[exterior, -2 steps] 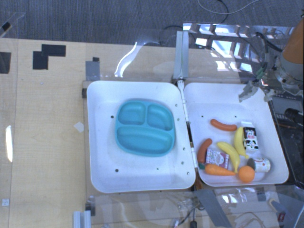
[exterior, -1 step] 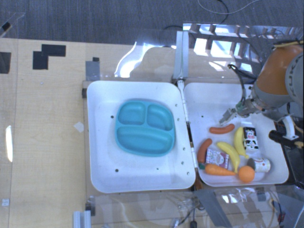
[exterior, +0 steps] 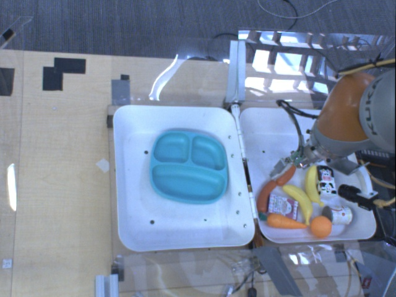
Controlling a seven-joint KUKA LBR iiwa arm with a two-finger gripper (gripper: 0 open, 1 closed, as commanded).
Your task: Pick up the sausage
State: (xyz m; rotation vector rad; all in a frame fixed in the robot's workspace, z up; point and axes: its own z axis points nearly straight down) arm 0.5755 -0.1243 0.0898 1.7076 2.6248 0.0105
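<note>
Reddish-brown curved sausage (exterior: 273,187) lies in the right-hand shallow white plastic bin (exterior: 267,124), its upper end just below and touching or nearly touching the tip of the two-finger metal gripper (exterior: 297,161); the rest of it runs down and to the left from there. Gripper sits low over the bin at the end of the grey arm with the orange band (exterior: 346,107). Whether it is wide, narrow or holding anything cannot be told at this angle; nothing is seen between its tips.

Below the gripper: a small pink-red printed packet (exterior: 289,206), print too small to read, and a yellow plastic banana (exterior: 299,199) lying across it. Further below, an orange carrot (exterior: 284,222) and a round orange fruit (exterior: 320,226). Just right of the gripper, a second yellow banana-shaped piece (exterior: 311,183) and a small black-and-white carton (exterior: 326,182), markings not legible. Below that, a small white bottle on its side (exterior: 339,215).

Well to the gripper's left, the other white bin (exterior: 130,184) holds a light-blue three-compartment plastic plate (exterior: 189,166).

Letters "KU" partly show on the grey arm housing at far right.
</note>
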